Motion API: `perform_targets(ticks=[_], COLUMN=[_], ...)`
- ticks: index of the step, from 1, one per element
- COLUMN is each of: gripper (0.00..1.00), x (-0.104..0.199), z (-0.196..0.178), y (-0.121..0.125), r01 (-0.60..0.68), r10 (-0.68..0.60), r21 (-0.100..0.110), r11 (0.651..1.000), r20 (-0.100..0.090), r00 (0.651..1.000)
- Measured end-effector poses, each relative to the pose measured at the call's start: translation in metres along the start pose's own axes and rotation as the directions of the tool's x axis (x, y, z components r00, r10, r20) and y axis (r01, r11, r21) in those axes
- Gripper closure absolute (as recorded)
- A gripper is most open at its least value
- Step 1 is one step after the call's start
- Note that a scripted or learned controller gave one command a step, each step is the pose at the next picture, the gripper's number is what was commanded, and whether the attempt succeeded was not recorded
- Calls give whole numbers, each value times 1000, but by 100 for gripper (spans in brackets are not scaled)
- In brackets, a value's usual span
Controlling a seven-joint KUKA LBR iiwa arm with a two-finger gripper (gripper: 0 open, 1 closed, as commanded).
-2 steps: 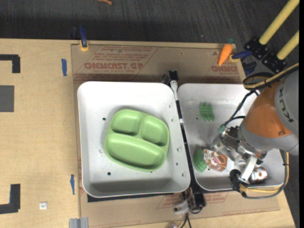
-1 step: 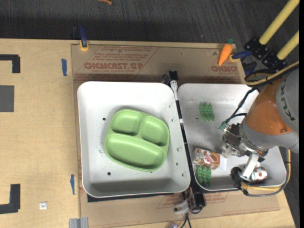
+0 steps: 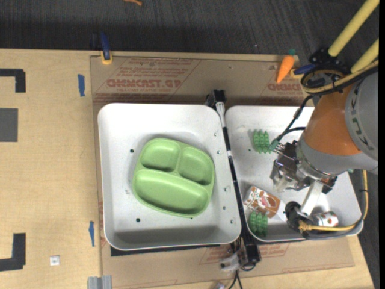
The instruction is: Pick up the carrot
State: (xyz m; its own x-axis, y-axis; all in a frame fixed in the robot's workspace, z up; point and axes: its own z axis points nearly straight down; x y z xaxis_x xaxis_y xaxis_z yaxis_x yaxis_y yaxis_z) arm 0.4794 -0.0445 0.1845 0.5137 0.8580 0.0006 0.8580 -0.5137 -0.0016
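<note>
Carrot (image 3: 284, 68) on bench (outside bins); tool (image 3: 287, 174) over right bin (image 3: 249, 161).

item: carrot (image 3: 285, 68)
look: small toy veg, orange tapered body w/ green leafy top
state: whole, lay free, nothing gripped or touched it
pose: lay tilted, green top pointed to approx 1 o'clock, orange tip to approx 7 o'clock
place: sat on the brown cardboard sheet (image 3: 150, 80), outside both bins
rel. to right bin (image 3: 240, 161): just past its far rim, at approx 12 o'clock from bin centre
rel. to left bin (image 3: 114, 161): well apart, at approx 2 o'clock from it
in view: upper right area, near cardboard's far edge
</note>
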Motion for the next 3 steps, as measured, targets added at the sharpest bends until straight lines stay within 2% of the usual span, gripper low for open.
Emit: perform_targets(ticks=[1, 2, 3], gripper=[100, 100, 100], x=[-30, -63, -131], z=[-61, -87, -73], y=[21, 38, 79], r01=[349, 498, 654], r10=[-349, -498, -654], r21=[-2, -3, -4], r11=[937, 867, 756], r20=[2, 3, 5], r00=[937, 867, 756])
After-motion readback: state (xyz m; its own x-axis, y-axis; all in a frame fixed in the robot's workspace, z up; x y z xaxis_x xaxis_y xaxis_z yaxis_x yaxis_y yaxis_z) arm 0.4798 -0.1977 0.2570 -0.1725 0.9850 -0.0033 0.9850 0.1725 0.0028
